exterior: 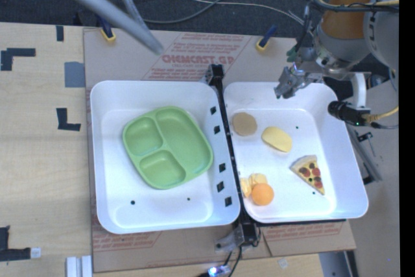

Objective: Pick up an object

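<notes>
Nothing is picked yet: the end effector [287,87] hangs over the right bin's [345,159] far edge, and I cannot tell its state; the cookie [244,124], yellow piece [277,139], pizza slice [308,172] and orange [262,194] lie untouched below.

So the divided tray [167,146] sits in the left bin [107,204]. Right of the tray, in the right bin [343,198]: cookie [244,124], chip [277,139], pizza slice [309,173], ball [262,194].
</notes>
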You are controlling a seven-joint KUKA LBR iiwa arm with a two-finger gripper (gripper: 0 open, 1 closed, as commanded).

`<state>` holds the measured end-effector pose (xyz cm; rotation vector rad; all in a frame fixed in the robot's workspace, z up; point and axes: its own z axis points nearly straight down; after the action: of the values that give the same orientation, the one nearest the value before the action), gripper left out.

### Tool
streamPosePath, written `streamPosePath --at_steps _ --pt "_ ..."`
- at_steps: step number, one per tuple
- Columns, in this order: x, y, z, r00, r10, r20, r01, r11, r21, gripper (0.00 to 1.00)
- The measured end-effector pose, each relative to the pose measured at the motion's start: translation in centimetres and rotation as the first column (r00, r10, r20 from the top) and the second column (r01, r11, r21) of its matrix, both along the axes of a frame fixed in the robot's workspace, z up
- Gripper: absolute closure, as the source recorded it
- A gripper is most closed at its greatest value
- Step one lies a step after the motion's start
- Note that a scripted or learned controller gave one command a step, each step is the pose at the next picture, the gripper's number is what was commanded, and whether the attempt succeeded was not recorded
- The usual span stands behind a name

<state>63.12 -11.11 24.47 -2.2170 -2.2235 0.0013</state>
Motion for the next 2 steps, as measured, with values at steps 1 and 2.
streamPosePath --at_steps 1,2 --pt "-1.0 5.0 0.5 1.0 0.002 0.0 -0.002 1.0 0.0 1.0" --pt "-2.4 10.3 0.8 1.0 0.0 -0.001 0.0 1.0 -0.001 1.0"
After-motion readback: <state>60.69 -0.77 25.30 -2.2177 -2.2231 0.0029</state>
